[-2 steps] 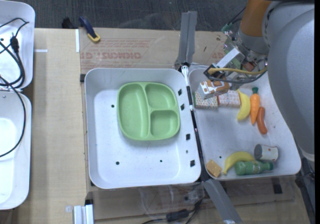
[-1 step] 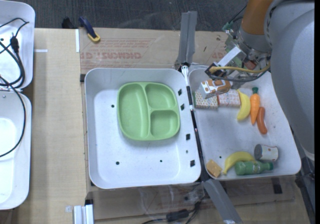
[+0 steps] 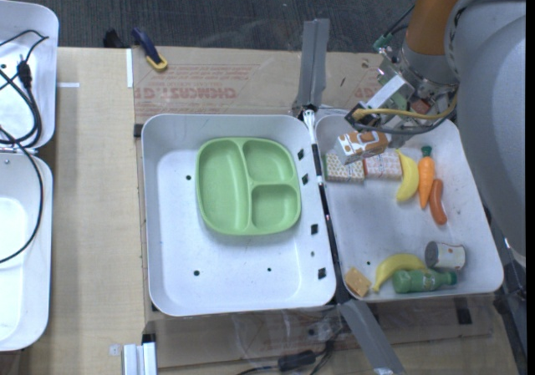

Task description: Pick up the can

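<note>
The can [image 3: 445,255] lies on its side at the right bin's [image 3: 376,215] near edge, just beside a green bottle [image 3: 425,281] and a banana [image 3: 394,266], likely tumbled there. At the bin's far corner the tool [image 3: 368,119] hangs above a small carton [image 3: 363,144], well apart from the can; its spread cannot be judged.

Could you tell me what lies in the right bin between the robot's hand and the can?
In the camera view, between the hand at the bin's far end and the can near its front lie a banana and two carrots, then bare floor.
</note>
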You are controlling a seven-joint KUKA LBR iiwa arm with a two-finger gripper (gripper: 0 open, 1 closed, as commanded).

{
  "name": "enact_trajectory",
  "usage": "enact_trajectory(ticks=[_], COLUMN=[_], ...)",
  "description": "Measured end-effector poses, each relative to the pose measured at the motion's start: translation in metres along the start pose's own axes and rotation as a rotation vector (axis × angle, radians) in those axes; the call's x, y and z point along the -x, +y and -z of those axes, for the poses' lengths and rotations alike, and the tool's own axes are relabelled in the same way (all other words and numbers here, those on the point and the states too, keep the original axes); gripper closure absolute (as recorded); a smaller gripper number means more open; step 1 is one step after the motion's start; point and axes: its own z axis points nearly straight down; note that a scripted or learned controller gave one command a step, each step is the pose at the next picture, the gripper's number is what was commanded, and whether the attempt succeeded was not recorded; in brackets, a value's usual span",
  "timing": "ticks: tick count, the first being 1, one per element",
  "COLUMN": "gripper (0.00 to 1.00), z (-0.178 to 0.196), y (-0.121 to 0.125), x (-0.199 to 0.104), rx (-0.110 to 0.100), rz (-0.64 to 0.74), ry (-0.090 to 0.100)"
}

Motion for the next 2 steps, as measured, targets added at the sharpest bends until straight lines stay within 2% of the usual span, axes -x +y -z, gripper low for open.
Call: enact_trajectory(ticks=[2], gripper=[1.00], z=[0.0154], y=[-0.0003], x=[0.0007], rx=[-0.002], rz=[0.009], ry=[-0.009])
